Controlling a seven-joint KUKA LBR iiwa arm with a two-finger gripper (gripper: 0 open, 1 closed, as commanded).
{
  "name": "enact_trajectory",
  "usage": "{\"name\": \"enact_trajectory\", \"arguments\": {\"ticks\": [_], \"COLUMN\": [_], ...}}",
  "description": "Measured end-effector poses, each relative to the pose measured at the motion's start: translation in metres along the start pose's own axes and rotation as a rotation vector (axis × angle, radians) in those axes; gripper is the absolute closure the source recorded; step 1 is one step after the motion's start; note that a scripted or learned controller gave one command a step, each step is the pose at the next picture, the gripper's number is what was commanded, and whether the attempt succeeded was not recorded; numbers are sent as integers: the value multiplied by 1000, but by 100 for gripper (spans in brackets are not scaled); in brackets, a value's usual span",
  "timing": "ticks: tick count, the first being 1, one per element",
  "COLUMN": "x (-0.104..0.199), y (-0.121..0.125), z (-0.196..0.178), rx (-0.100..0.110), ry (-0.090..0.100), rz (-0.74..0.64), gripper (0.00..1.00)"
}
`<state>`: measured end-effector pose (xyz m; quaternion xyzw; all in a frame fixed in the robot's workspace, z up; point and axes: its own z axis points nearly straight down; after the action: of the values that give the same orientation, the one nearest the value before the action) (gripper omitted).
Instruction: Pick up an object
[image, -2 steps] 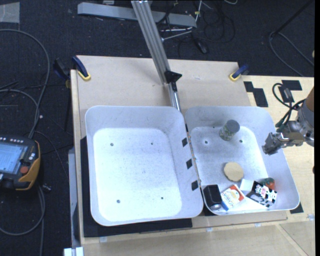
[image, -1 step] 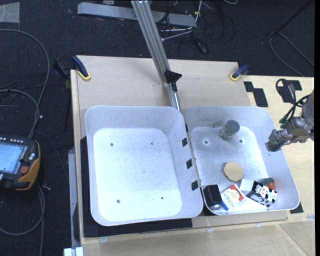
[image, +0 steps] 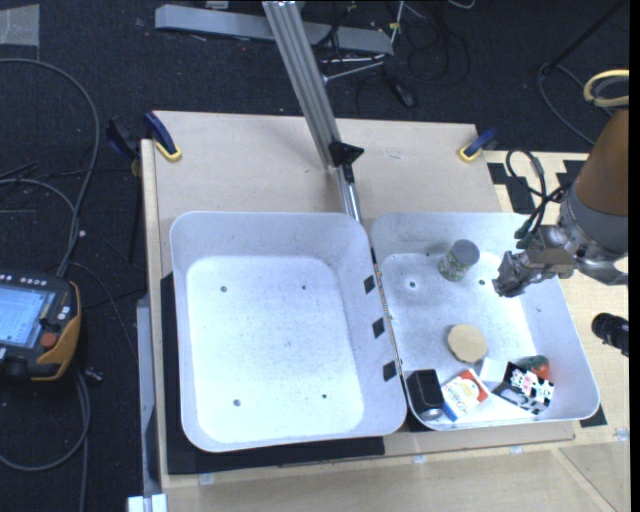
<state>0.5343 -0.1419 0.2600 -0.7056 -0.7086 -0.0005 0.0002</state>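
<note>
Reaching in from the right, the arm (image: 600, 190) shows its orange band above a grey wrist, angled down and leftward so that the gripper (image: 505, 278) hangs over the upper right part of the right bin (image: 575, 330). Whether anything sits between its fingers cannot be told; the dark tip is too small and blurred to judge its opening.

No writing can be read on any item: the packages carry printed colour, but the lettering is too small to make out.

Counted, 2 shallow white bins lie side by side on the bench (image: 250, 170), their inner rims touching. The left bin (image: 270, 330) shows a bare speckled floor. The right bin holds 5 objects: 1 small grey-green cup (image: 460, 259) near the upper middle, just left of the gripper and apart from it; 1 tan round disc (image: 467, 343) lower down; 1 black rectangular item (image: 425, 391) at the lower left corner; 1 red, white and blue packet (image: 464, 391) beside it; and 1 black, white and red patterned box (image: 527, 385) at the lower right.

2 blue-and-yellow clamps (image: 160, 136) sit at the bench's far corners. 1 slanted metal pole (image: 310, 85) rises from the far edge between the bins. 1 handheld control pendant (image: 30, 325) lies on the dark floor to the left.
</note>
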Motion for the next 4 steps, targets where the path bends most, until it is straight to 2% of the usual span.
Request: {"name": "enact_trajectory", "arguments": {"ticks": [1,3,4], "x": [48,142,188], "y": [12,26,36], "z": [-5,16,11], "rx": [0,2,1], "ry": [0,0,0], "rz": [1,0,1], "gripper": [100,100,100]}}
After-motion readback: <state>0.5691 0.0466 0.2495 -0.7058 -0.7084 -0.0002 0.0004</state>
